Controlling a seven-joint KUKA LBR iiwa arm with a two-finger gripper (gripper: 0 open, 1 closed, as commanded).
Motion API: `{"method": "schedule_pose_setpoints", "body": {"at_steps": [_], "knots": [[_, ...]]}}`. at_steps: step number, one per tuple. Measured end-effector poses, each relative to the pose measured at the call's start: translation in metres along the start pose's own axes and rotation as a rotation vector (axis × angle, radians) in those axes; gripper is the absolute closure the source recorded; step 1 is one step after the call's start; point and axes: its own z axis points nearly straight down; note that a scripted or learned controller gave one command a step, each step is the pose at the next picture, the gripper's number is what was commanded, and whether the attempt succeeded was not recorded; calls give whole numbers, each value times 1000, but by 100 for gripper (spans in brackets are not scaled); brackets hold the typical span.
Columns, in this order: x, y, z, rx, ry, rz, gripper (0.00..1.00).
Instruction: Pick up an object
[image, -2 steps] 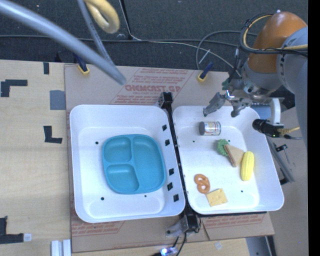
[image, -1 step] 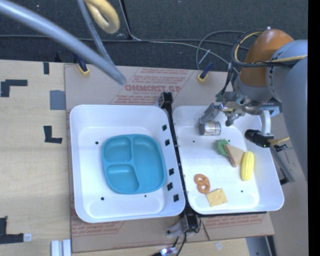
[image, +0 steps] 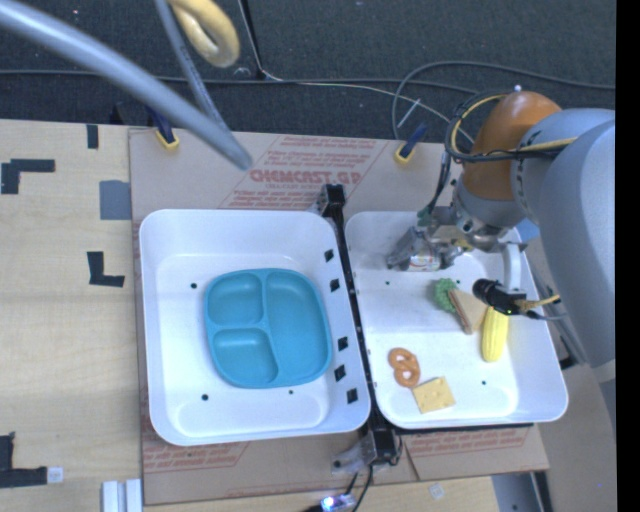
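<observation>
- White right bin (image: 520, 400) has all the candidates: green piece (image: 444, 293), tan stick (image: 462, 311) touching it, corn (image: 493, 333), pretzel (image: 404, 367), cracker (image: 433, 395).
- My tool (image: 425, 252) is low in that bin's back-left corner. I see nothing between the fingers; whether they're wide or narrow I can't tell at this angle.
- Step, as I judge it: approach or reach, no grasp yet.
- Nearest targets are the green piece and stick, just in front of the tool. The next move needs a short shift toward the bin's middle, then a drop.
- Risk: green piece and stick lie together, so a pinch may catch both or neither. Corn sits close to a black cable fitting (image: 497, 295) on my wrist.
- Pretzel and cracker are apart from the rest, so cleaner picks, but flat.
- Left bin (image: 165, 235) holds a blue divided tray (image: 267, 327); not in my way.
- Divider (image: 345, 300) between bins is near the tool's left.
</observation>
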Motion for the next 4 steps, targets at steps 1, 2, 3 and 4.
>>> {"method": "schedule_pose_setpoints", "body": {"at_steps": [1,2,3,4], "knots": [[0,1,9,-7,-1,-1,0],[1,1,-3,-8,-2,-2,100],[1,8,-64,-10,1,-1,100],[3,13,-127,-10,1,-1,100]]}}
